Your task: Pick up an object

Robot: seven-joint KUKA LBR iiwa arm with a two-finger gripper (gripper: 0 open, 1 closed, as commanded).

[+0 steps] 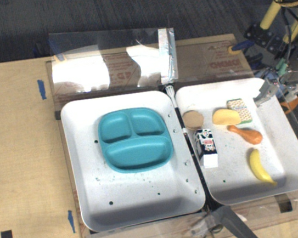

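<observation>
The right bin [285,139] holds several objects. A brown round piece [193,119] lies at its left, with a black-and-white small carton [206,145] just below it. Near the middle are a yellow rounded fruit [225,116], a checkered green-and-orange block [240,110] and an orange carrot [246,134]. A banana [259,168] lies toward the front right. My gripper [262,95] hangs over the bin's upper right edge, to the right of the checkered block, with nothing seen in it.
The left bin [84,169] bears a teal divided plate [135,139]. A clear plastic sheet [113,65] stands behind the bins. Yellow and dark cables [276,8] hang at the upper right by the arm. Wooden bench [19,179] lies to the left.
</observation>
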